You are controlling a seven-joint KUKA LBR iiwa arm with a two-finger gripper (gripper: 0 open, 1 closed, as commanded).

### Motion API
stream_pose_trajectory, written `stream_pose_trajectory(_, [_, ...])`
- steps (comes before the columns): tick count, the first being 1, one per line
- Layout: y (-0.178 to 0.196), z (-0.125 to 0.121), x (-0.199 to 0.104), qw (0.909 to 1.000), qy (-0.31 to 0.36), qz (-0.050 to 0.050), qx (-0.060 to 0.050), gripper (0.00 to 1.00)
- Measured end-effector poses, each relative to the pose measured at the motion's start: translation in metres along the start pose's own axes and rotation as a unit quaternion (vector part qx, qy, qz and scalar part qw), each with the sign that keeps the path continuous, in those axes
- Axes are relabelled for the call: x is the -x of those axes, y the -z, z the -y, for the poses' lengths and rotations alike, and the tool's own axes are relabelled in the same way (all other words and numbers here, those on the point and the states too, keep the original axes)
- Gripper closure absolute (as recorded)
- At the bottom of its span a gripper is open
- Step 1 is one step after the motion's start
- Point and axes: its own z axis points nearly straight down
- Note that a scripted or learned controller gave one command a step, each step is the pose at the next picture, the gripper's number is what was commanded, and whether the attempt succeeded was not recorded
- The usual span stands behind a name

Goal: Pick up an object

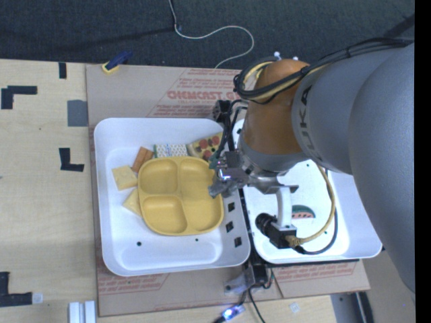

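The jaws (pixel 219 177) are seen low over the right-hand edge of the left bin (pixel 108 180), at the divide between the two bins; whether they stand wide or narrow cannot be told, since the dark metal parts blur together under the wrist, and nothing is seen held between them. Just to their left, touching or nearly touching at its right rim, lies the yellow divided plate (pixel 178 195), flat on the bin floor, its compartments facing up and its longer side running from upper right to lower left. It is judged the nearest candidate for a pick, though only its thin rim is offered to a grip from above. Beyond the plate, further left of the jaws, a pale yellow flat piece (pixel 124 177) and an orange-brown stick (pixel 142 158) are partly tucked under its edge. Up and to the left of the jaws, small patterned items (pixel 202 145) are crowded against the plate's upper rim, too small to be named. To the right of the jaws, in the right bin (pixel 350 241), a watermelon-slice toy (pixel 302 213) is seen past the cable-wrapped wrist. The grey arm (pixel 350 113) with its orange band covers much of that bin. The coming move is judged to turn on a short shift leftward.
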Motion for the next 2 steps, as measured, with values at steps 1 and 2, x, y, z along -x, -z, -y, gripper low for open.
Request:
stream_pose_trajectory(1, [0.0024, 0.0084, -0.0078, 1.0, -0.002, 0.0, 0.0, 1.0])
stream_pose_trajectory(2, [0.0088, 0.0099, -0.0093, 1.0, -0.002, 0.0, 0.001, 1.0])
